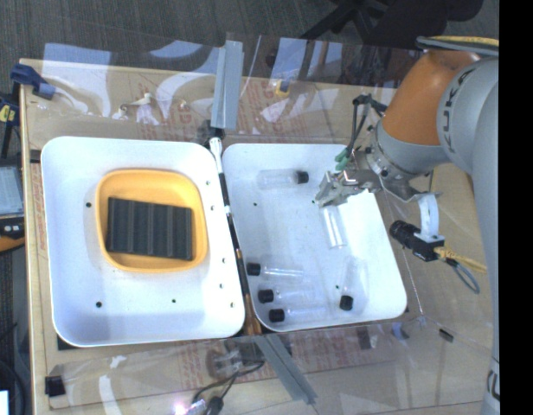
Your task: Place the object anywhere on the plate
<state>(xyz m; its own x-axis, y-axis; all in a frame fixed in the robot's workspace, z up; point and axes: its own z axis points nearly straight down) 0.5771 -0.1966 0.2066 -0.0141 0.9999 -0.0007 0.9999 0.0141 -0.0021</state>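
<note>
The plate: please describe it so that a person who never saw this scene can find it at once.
Two white bins sit side by side; take the left bin. The plate lies in its middle, a yellow rounded rectangle with a dark ribbed insert. It is the one coloured thing in either bin; the right bin holds clear vials with black caps.

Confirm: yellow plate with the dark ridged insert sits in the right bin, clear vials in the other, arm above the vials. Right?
Not quite. The camera view shows the yellow plate in the left bin, not the right. The clear vials lie in the right bin, and the gripper is above them.
</note>
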